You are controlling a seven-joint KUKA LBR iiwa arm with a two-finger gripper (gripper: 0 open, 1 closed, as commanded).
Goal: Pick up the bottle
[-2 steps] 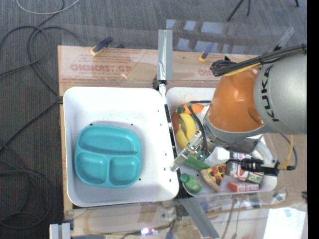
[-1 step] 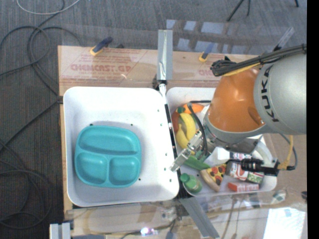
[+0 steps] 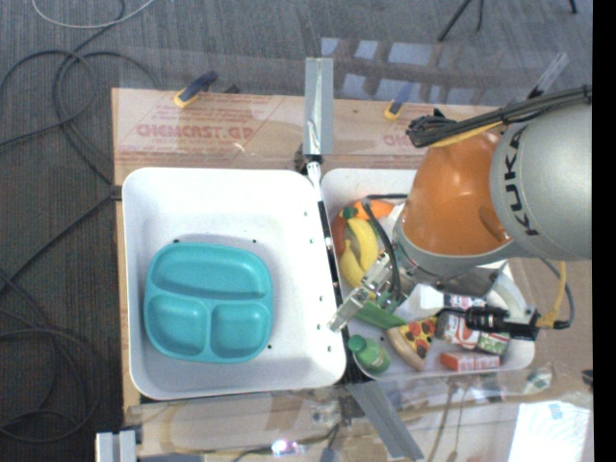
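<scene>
The green bottle [image 3: 370, 355] lies at the front left corner of the right bin [image 3: 520, 354], close to the wall shared with the left bin. My gripper [image 3: 358, 301] hangs low over the right bin's left side, a little behind the bottle and beside a yellow banana [image 3: 358, 248]. The grey arm with its orange band [image 3: 452, 200] covers most of the right bin. Nothing can be seen held in the gripper. A second green piece [image 3: 385, 315] lies right under the gripper, partly hidden by it.
A teal divided plate [image 3: 207, 301] lies in the left bin [image 3: 192, 186]. The right bin also holds a pizza-slice toy [image 3: 414, 341], a small carton [image 3: 470, 330], a red packet [image 3: 462, 361], a white object [image 3: 420, 301] and an orange item [image 3: 377, 207], packed closely together.
</scene>
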